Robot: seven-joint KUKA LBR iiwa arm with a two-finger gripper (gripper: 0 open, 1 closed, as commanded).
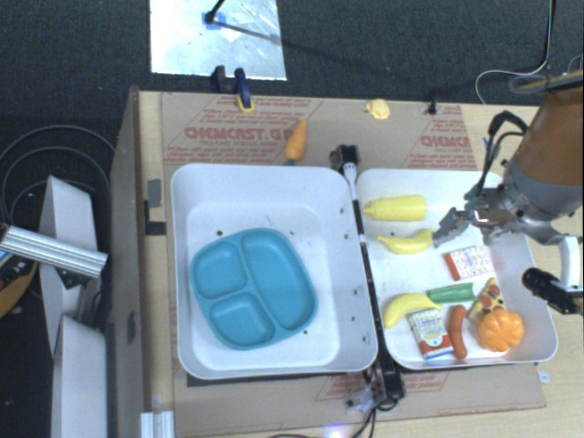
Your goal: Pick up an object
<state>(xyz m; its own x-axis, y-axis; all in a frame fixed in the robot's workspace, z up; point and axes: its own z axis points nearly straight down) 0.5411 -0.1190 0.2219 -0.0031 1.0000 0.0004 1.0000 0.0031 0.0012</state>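
The right white bin [529, 272] holds several toy foods: a yellow corn cob [394, 208], a banana [406, 242], a red-and-white box [468, 263], a green pepper [450, 292], a second banana [404, 307], a small carton [426, 328], a red sausage [457, 331] and an orange pumpkin [500, 329]. My gripper [470, 231] hangs over the upper middle of this bin, just right of the first banana and above the red-and-white box. It looks open, with nothing between its fingers.
The left white bin [210, 190] carries a blue divided plate [253, 286]. An orange carrot [295, 140] and a small yellow piece [378, 109] lie on the cardboard behind the bins. A black divider [358, 217] runs between the bins.
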